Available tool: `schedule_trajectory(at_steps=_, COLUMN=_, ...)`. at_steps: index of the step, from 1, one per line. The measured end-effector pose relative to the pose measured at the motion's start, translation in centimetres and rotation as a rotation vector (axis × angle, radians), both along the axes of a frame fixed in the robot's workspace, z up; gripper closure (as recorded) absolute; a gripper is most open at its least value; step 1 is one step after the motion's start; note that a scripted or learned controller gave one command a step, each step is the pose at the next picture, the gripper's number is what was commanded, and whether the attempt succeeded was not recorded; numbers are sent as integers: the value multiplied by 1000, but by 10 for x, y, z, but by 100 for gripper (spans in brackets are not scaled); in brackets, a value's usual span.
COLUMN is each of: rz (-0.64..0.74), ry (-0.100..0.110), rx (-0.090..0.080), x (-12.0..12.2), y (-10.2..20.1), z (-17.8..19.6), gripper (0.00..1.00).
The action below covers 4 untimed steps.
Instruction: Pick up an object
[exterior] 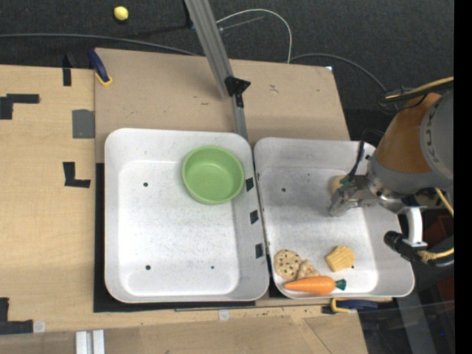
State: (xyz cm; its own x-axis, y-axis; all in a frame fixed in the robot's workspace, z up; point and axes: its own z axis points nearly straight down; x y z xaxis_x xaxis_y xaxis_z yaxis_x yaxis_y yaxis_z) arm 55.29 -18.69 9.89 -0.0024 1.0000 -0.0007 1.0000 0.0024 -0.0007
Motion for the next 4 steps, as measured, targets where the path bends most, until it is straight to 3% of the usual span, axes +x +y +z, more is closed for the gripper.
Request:
schedule_trajectory(at_steps=1, rz=-2, ry=-3, rx=-1, x=1, y=-5, z=43, gripper=100)
schedule_trajectory(at_steps=3, rz=1, ry=-5, rx=0, x=0, y=13, z=148, gripper=100)
schedule_trajectory(at_steps=4, rz=4, ry=-1, rx=2, x=18, y=62, z=154, gripper=100)
